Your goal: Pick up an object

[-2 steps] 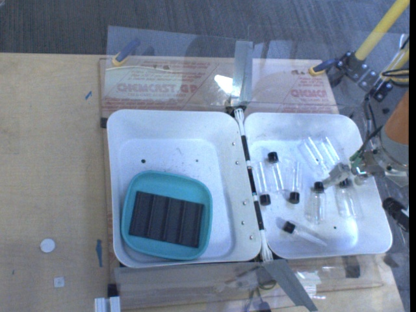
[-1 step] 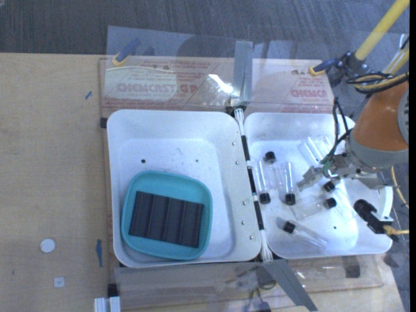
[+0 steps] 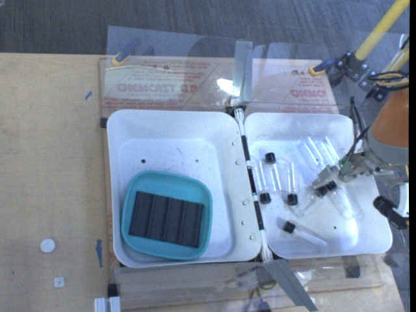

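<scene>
The claw [image 3: 333, 176] is low in the right bin [image 3: 364, 239], right among a bunch of clear vials [image 3: 322, 151] with black caps. One vial [image 3: 325, 188] lies just under its tip. I cannot tell how the claw is set. More vials [image 3: 276, 174] lie to its left. The left bin [image 3: 130, 129] has a teal tray [image 3: 133, 194] with a black block [image 3: 166, 218] in it.

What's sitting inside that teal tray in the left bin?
The teal tray holds a dark ridged block, lying flat and covering most of its floor. Whatever lies under the block is hidden.
</scene>
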Robot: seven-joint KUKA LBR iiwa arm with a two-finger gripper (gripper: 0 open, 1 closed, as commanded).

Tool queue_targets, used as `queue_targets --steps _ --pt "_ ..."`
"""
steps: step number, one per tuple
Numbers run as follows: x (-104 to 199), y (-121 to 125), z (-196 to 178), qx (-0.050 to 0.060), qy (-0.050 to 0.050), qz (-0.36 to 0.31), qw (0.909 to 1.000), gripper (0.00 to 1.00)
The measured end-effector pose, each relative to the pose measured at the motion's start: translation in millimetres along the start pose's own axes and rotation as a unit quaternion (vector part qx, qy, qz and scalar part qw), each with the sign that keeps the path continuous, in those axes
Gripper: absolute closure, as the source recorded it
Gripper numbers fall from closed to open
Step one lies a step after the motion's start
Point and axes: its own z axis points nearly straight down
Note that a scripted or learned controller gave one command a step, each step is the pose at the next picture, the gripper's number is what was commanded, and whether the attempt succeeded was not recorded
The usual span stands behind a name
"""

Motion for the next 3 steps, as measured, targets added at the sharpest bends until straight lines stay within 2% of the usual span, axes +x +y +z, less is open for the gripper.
queue_targets --steps 1,2,3 --pt "32.0 -2.1 2.0 0.0 -0.006 -0.008 0.9999 0.0" --pt "30.6 -0.4 -9.8 -0.003 -0.008 -0.008 0.9999 1.0" --pt "70.0 7.8 -110.1 0.002 -0.006 0.029 0.9995 1.0"
